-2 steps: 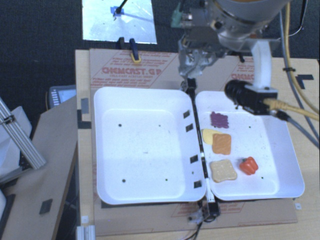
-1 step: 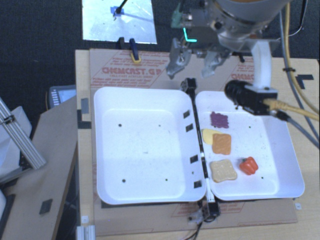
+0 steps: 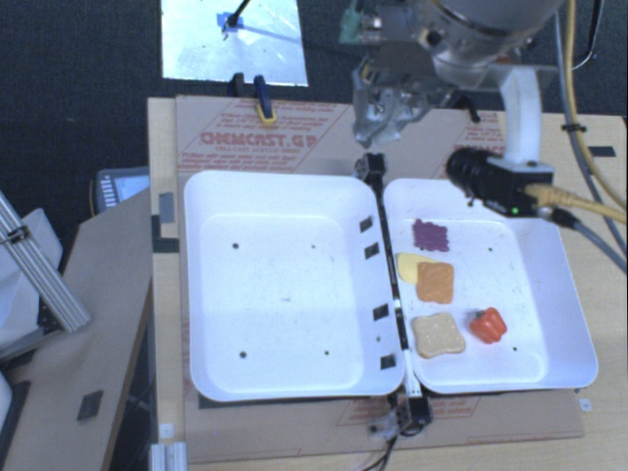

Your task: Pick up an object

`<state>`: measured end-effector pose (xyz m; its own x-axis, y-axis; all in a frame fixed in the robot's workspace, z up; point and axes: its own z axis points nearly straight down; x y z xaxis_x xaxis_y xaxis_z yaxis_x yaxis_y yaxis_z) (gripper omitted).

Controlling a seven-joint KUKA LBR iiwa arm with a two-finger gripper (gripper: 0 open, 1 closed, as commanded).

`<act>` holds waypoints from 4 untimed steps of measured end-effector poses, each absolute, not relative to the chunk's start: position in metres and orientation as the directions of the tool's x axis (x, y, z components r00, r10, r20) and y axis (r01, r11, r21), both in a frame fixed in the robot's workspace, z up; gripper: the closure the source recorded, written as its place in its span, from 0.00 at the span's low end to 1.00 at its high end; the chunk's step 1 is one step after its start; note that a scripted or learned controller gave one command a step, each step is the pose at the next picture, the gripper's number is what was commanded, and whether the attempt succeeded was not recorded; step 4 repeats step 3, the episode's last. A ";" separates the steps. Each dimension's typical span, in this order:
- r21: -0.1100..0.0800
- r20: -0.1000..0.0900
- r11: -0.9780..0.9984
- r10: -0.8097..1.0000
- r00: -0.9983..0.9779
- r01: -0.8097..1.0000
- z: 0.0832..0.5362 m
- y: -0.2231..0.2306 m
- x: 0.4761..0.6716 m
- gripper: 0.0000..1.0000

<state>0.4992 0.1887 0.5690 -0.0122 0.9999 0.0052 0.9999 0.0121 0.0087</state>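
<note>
The right white bin (image 3: 559,292) holds several small items near its left side. These are a purple grape cluster (image 3: 430,234), a yellow piece (image 3: 408,265), an orange block (image 3: 436,283) partly over it, a tan bread slice (image 3: 438,335) and a red pepper (image 3: 489,325). My gripper (image 3: 375,135) hangs high over the far end of the seam between the two bins, above the cardboard, well away from all the items. I see nothing in it.
The left white bin (image 3: 285,283) sits beside the right one, with black clips (image 3: 373,251) along their shared edge. Behind the bins, a blue-and-yellow clamp (image 3: 263,101) grips the cardboard board (image 3: 260,137). A shiny metal sheet (image 3: 234,27) lies at the back left.
</note>
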 end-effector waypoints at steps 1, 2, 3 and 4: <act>-0.013 -0.005 0.007 1.000 -0.007 1.000 0.386 0.236 0.535 1.00; 0.003 0.001 0.002 1.000 -0.002 1.000 0.408 0.234 0.536 1.00; 0.017 0.007 0.004 1.000 -0.004 1.000 0.544 0.234 0.549 1.00; 0.017 0.007 0.004 1.000 -0.004 1.000 0.544 0.234 0.549 1.00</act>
